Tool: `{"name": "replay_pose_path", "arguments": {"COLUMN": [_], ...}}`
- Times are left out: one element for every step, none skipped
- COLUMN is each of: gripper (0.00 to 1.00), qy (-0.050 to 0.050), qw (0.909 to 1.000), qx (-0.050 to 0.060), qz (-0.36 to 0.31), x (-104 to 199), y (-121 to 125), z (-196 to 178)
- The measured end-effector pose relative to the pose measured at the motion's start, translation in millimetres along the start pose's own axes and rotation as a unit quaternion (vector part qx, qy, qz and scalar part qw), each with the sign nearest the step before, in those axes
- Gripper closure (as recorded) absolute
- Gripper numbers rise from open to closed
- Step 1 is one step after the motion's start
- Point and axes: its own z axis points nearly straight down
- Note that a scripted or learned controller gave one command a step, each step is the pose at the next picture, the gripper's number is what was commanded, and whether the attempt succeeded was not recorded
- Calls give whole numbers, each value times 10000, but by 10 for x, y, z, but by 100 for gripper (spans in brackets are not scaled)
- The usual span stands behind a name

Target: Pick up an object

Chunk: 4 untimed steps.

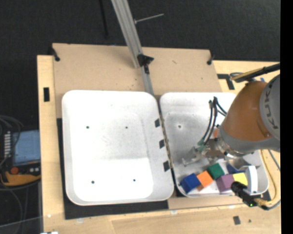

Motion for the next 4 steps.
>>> {"name": "replay_pose_path", "arguments": {"gripper": [100,100,100,100], "qy": [6,-4,0,9], "qw": [10000,10000,10000,10000], "qx": [-46,-54,-47,-28], "qz": [25,-1,-27,-49], "x": [2,-62,-70,399], "y": [28,12,29,170], "z": [-129,-579,-814,-792]}}
